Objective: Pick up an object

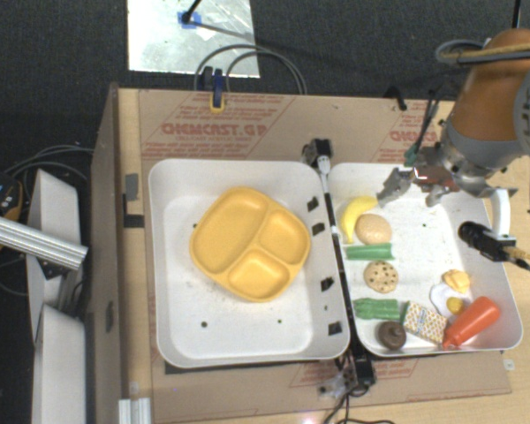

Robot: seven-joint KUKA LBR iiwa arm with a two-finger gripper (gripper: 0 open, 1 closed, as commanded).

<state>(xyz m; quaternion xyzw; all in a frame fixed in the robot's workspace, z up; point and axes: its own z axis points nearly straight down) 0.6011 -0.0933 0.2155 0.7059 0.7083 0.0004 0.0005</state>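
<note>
The right bin [490,276] holds several toy foods. A yellow banana piece [357,208] and a beige egg-shaped piece [374,229] lie near its far left. Below them come a green bean [369,252], a chocolate-chip cookie [382,276], a second green piece [375,308] and a brown round sweet [390,335]. A patterned cracker [425,322], an orange carrot-like piece [471,321] and a fried egg [450,295] lie at the near right. My gripper [415,190] hovers over the bin's far part, just right of the banana piece, open with nothing between its fingers.
A yellow divided plate [251,243] lies in the left bin [172,263]. A black-clipped divider [331,237] runs between the two bins. Cardboard [247,126] lies beyond the bins, with cables and a blue clip [216,85] at its far edge.
</note>
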